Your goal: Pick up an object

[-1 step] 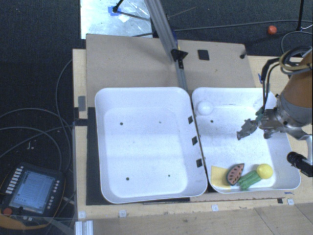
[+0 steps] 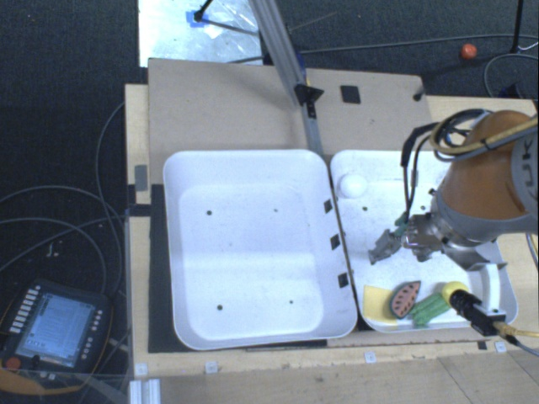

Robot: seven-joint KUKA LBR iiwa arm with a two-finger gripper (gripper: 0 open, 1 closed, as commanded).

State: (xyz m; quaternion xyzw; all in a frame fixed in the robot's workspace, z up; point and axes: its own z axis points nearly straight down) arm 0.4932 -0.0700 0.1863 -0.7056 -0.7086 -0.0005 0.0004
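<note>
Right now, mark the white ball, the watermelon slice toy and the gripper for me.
white ball (image 2: 351, 185): camera view, centre of the ball, right bin's far left corner.
watermelon slice toy (image 2: 406, 299): camera view, middle of its red face.
gripper (image 2: 381, 251): camera view, at its fingertips, above the right bin's floor.

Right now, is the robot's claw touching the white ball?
Apart. The camera view shows the gripper hanging lower in the right bin, with bare white floor between it and the white ball.

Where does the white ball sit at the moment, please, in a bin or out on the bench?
In a bin: the white ball lies in the right bin, at its far left corner, apart from the tool.
</note>
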